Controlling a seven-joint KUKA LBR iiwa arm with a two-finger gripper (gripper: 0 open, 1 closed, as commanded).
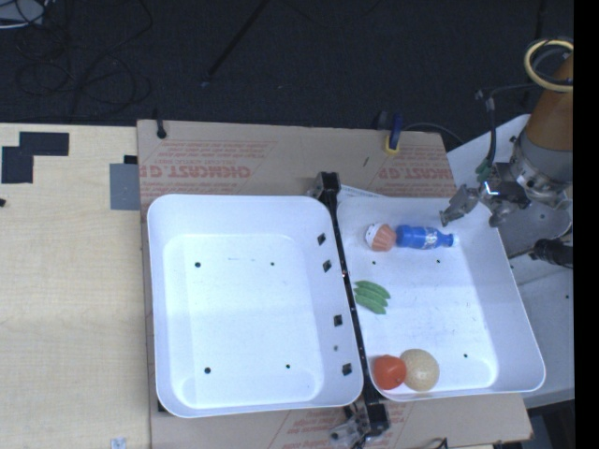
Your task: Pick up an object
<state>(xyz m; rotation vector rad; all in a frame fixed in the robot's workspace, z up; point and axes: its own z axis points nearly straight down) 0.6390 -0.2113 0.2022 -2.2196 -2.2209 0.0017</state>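
Note:
Several objects lie in the right bin point(505, 344). A blue bottle point(424, 238) lies on its side near the far wall, with a small orange-and-white piece point(380, 238) at its left end. A green pod point(372, 296) rests near the divider. A red ball point(389, 372) and a tan ball point(420, 369) touch in the near left corner. My gripper point(475, 210) hangs above the bin's far right edge, just up and right of the bottle. Its fingers are spread open, with nothing between them.
The left bin point(178, 251) sits beside the right one, joined by a black clamp strip point(342, 288). Both stand on a cardboard sheet point(243, 157). Cables trail around the arm's wrist point(547, 148) at the right.

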